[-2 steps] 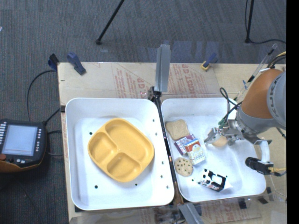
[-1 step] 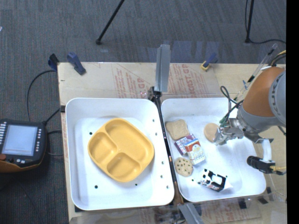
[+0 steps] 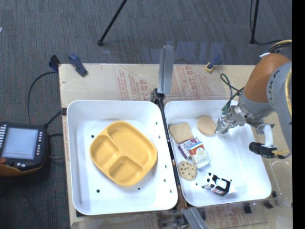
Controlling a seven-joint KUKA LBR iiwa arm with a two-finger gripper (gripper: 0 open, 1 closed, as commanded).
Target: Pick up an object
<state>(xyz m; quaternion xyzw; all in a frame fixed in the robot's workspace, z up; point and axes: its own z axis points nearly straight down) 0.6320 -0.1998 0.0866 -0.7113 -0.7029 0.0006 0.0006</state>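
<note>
1. Two white bins sit side by side: the left bin (image 3: pixel 78 128) and the right bin (image 3: pixel 248 161).
2. A yellow divided tray (image 3: pixel 123 152) lies in the left bin.
3. The gripper (image 3: pixel 224 127) hangs low in the right bin, just beside a round tan disc (image 3: pixel 207 125).
4. Nearby lie a toast slice (image 3: pixel 180 131), a small carton (image 3: pixel 194 152), a black-and-white packet (image 3: pixel 218 184) and a cookie (image 3: pixel 187 170).

Bins (image 3: pixel 78 175): smooth white plastic, slight sheen. Divided tray (image 3: pixel 123 152): yellow plastic, smooth, matt. Bench top (image 3: pixel 119 82): bare plywood, printed red. Carton (image 3: pixel 194 151): glossy printed card. Cookie (image 3: pixel 187 170): rough, speckled. Floor (image 3: pixel 57 23): grey carpet, ribbed.
</note>
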